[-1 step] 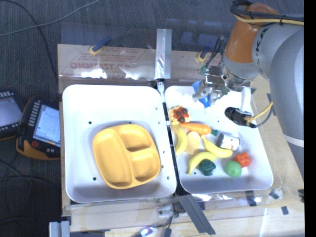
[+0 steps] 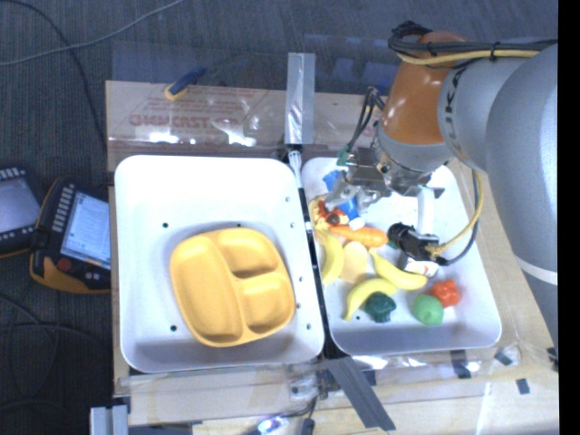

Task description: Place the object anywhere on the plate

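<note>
A yellow divided plate point(image 2: 231, 284) lies in the left bin point(image 2: 145, 188) with nothing on it. My gripper point(image 2: 345, 201) is low over the upper left corner of the right bin point(image 2: 476, 320), just above a small red and blue piece and an orange carrot point(image 2: 364, 236). The wrist and its blue parts hide what is under it. No object can be seen in its grasp.
The right bin holds toy food: bananas point(image 2: 332, 259) point(image 2: 399, 273) point(image 2: 364, 294), a broccoli point(image 2: 380, 307), a green fruit point(image 2: 428, 310) and a red fruit point(image 2: 444, 291). A cable with a black plug point(image 2: 404, 236) hangs off the wrist. A pendant point(image 2: 77, 234) lies left of the bench.
</note>
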Robot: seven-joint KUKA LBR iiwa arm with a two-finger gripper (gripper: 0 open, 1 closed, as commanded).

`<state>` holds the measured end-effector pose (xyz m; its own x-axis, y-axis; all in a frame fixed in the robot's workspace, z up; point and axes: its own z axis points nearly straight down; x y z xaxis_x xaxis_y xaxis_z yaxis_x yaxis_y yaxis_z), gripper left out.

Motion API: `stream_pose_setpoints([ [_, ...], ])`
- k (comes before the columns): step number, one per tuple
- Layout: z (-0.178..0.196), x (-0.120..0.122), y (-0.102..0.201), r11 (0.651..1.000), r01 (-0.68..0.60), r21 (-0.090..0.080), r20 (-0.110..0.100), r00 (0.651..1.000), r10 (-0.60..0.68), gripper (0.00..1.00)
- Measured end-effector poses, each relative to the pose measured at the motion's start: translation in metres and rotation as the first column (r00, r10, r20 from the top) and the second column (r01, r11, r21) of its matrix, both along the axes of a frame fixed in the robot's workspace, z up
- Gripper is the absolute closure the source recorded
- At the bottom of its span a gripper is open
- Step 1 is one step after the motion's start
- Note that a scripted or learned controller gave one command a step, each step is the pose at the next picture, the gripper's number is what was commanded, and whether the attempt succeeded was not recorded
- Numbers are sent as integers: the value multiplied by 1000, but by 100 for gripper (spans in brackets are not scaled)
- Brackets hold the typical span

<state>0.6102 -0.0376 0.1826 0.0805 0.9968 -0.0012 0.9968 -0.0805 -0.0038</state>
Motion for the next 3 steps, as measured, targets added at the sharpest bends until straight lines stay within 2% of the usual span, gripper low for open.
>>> stream_pose_setpoints([
  [1, 3, -44, 76, 981, -194, 2, 0, 981, 194, 100],
  [2, -20, -64, 154, 973, -229, 2, 0, 973, 229, 100],
  [3, -20, -64, 154, 974, -228, 2, 0, 974, 228, 0],
])
